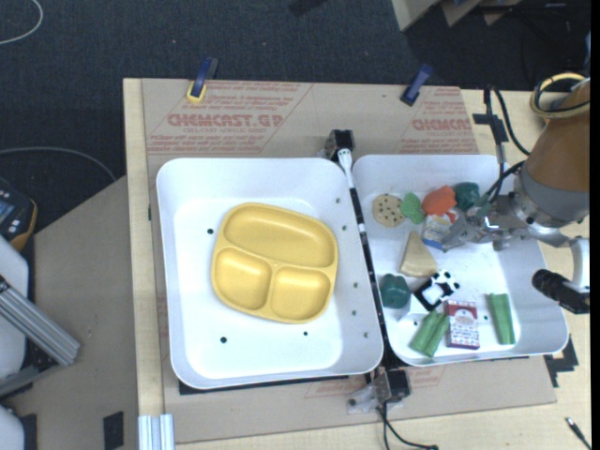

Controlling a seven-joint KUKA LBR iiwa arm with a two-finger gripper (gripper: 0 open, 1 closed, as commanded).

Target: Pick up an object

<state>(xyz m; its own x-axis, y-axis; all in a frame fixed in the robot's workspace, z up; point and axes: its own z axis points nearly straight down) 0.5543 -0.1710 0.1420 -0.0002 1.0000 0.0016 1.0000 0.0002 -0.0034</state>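
Lower right of your frame, green pieces [430, 332] sit in the right bin [534, 340], your end effector [457, 235] above them, grip unreadable.

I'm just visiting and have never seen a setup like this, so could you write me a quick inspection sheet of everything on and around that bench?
Surface: brown board bench bearing two white bins, left bin and right bin, side by side.
Job's things: right bin holds a cookie, orange toy, tan wedge, dark green piece, black-and-white piece, red box, green sticks.
Clutter: yellow divided tray in the left bin.
Grippers: gripper low over the right bin's upper part; finger state unclear.
Cables: black cable at the front edge; thin loop on the floor.
Surroundings: dark carpet, clamps on the board.
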